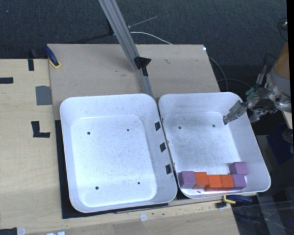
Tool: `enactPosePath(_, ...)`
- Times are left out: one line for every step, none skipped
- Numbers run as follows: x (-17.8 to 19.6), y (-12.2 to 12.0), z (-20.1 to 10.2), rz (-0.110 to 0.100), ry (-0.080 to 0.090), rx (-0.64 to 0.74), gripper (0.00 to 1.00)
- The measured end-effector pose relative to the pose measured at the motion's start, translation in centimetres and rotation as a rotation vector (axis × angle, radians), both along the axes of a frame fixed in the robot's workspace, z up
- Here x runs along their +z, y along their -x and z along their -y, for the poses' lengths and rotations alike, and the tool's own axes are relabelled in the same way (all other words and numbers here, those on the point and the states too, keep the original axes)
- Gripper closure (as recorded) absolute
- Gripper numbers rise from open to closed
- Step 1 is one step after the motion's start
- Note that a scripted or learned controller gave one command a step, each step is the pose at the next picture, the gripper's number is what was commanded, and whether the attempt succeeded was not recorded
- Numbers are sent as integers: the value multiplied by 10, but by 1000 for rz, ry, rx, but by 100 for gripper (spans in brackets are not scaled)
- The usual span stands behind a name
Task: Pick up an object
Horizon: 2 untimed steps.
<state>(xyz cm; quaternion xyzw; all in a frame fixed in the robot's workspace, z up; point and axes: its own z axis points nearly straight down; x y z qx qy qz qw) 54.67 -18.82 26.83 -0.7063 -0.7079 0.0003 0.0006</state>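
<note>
Purple and orange blocks [214,179] line the right bin's [195,107] near wall; whether the jaws are spread I cannot tell

Lighting evenly from above, soft and diffuse, casting faint shadows only. Glowing brightly across the two white bins [112,104], nearing washout on the left floor, though speckles and dark dots staying readable. Dimming toward the far edge, where dark carpet [205,13] is swallowing detail. Blurring slightly around the gripper [234,113] at the right. Rendering the blocks [214,180] softly, with coarse, low-resolution grain throughout.
</note>
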Motion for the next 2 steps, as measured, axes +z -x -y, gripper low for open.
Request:
enactPosePath(-91,-56,4,-6,0,1,0)
enactPosePath(-107,-117,3,2,1,2,0)
